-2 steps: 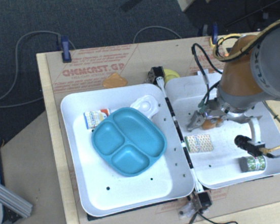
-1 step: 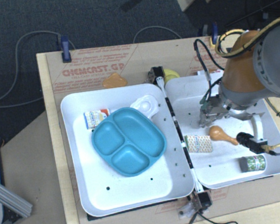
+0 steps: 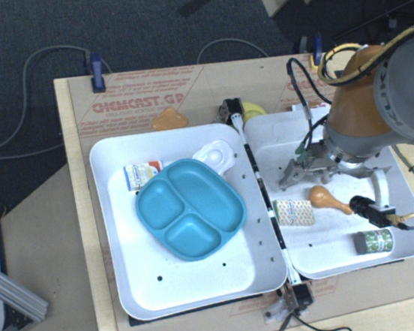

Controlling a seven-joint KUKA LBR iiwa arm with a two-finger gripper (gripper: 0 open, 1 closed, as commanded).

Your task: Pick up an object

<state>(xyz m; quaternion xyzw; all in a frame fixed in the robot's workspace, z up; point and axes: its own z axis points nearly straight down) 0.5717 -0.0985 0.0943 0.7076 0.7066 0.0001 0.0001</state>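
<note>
Dark carpet surrounds a tan bench (image 3: pixel 88 237) with red lettering and two white bins side by side. Left bin (image 3: pixel 138 272): blue three-compartment plate (image 3: pixel 190 208) mid-bin, small printed carton (image 3: pixel 142 175) at its upper-left edge, white plastic piece (image 3: pixel 215 156) at its upper-right edge. Right bin (image 3: pixel 324 250): gripper (image 3: pixel 292 176) low in the upper-left area, can't tell whether it's parted or closed. Candidate objects lie just below it: a wooden spoon-like piece (image 3: pixel 323 198), with a patterned packet (image 3: pixel 294 212) beside it toward the divider. A small green-labelled can (image 3: pixel 373 241) lies on its side near the front-right corner. Behind the bins, an orange item (image 3: pixel 169 119) and a yellow item (image 3: pixel 253 109) are on the bench.
</note>
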